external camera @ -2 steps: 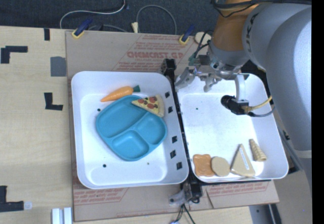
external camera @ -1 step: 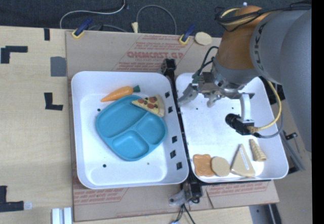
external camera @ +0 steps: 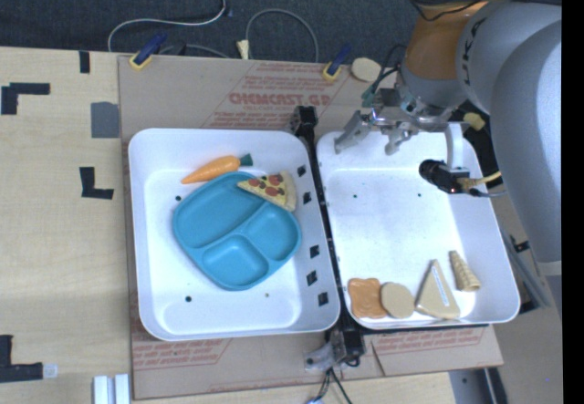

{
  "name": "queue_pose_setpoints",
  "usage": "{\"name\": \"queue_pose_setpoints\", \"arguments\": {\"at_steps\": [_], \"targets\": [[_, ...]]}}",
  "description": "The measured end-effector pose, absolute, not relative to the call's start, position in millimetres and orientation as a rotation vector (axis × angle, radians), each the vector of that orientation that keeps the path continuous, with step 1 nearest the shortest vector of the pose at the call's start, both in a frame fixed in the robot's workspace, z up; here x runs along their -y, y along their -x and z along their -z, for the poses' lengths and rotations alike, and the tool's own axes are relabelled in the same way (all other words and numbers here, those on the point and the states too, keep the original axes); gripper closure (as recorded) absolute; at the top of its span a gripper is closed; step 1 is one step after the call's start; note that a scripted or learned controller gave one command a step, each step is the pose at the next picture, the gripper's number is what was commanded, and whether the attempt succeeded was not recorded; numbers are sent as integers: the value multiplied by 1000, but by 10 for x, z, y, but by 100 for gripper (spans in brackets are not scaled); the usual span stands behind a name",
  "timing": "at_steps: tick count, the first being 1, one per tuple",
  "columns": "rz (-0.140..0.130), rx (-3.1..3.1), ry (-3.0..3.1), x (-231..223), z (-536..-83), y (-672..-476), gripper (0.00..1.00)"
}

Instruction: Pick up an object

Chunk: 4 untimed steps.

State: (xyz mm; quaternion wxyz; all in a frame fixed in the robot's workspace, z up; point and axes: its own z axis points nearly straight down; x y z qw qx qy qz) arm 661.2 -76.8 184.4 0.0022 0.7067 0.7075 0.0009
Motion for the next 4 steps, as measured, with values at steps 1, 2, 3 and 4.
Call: {"name": "queue_pose_setpoints", "arguments": {"at_steps": [1,2,3,4], "targets": [[1,-2229,-2217,214,-1838,-6564,0],[5,-2222,-2223,190,-1839,-6172,0],[1,-2221,-2221,459,-1839,-6380,0],[-1,-2224,-2218,330,-1840,-6693,0]]}}
